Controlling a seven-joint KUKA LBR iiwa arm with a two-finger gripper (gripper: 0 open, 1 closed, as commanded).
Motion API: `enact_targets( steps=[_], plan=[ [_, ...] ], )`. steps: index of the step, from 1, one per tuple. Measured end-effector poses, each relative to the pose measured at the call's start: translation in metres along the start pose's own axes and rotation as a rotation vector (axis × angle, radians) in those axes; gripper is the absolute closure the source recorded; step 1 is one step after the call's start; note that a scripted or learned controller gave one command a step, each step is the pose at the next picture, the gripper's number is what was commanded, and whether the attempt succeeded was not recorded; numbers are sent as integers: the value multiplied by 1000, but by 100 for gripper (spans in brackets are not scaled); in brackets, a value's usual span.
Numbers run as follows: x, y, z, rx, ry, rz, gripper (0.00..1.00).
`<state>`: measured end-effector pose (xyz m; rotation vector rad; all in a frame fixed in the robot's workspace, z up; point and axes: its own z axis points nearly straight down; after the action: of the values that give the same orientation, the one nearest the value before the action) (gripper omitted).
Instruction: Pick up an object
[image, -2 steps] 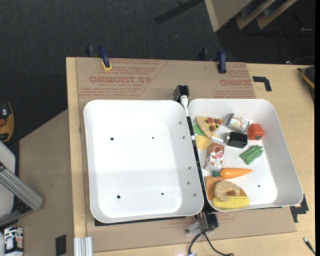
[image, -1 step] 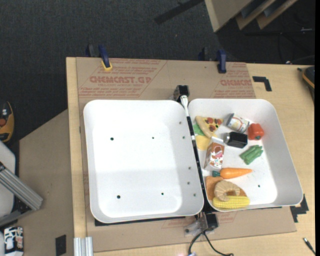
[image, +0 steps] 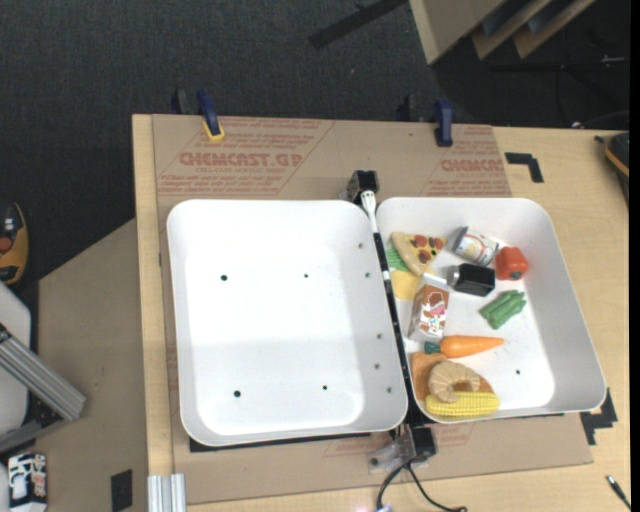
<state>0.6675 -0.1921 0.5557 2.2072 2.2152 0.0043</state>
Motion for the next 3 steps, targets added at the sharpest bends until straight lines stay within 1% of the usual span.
enact_targets(
  steps=[1, 2, 3],
  plan=[
    [52, -30, 225, 30, 14, 1, 100],
    [100, -38, 84, -5, 7, -2, 100],
    [2, -51, 43, 3, 1, 12, 100]
  ],
)
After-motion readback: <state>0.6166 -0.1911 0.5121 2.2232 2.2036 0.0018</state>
